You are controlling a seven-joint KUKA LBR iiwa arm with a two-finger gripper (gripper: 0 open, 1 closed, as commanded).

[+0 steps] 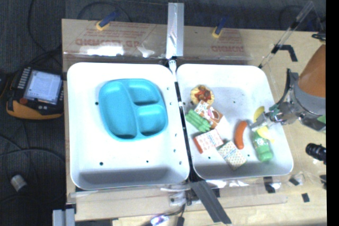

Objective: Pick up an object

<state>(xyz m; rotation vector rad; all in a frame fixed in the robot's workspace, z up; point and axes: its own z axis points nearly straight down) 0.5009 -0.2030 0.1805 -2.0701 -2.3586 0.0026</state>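
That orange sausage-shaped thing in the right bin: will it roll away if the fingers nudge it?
Probably. The orange sausage looks rounded and smooth, so a side push may roll it. It lies apart from the green bottle, with bare floor between. Its glossy look suggests it may be slippery.

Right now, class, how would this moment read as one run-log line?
gripper: over right bin, near green bottle | nothing seen held | blue tray: left bin
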